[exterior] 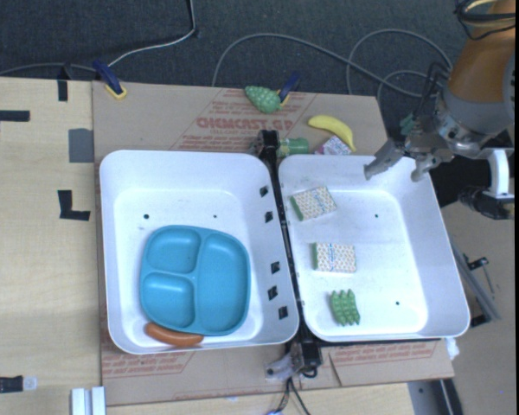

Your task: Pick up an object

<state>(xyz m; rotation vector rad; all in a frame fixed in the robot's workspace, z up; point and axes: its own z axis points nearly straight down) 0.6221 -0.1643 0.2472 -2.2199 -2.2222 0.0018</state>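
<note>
The right bin (415,232) holds a pale green patterned block (313,203) near its back left, a checkered block (335,257) in the middle, and a small green bumpy toy (344,307) near the front. My gripper (400,168) hangs over the back right rim of that bin, fingers (377,166) spread apart with nothing between them. It stands well to the right of the three objects.
The left bin (130,180) bears a blue divided plate (195,278) and an orange sausage (173,335) at its front. Behind the bins lie a yellow banana (331,130), a green toy (262,98) and cables. The orange arm (484,67) rises at the right.
</note>
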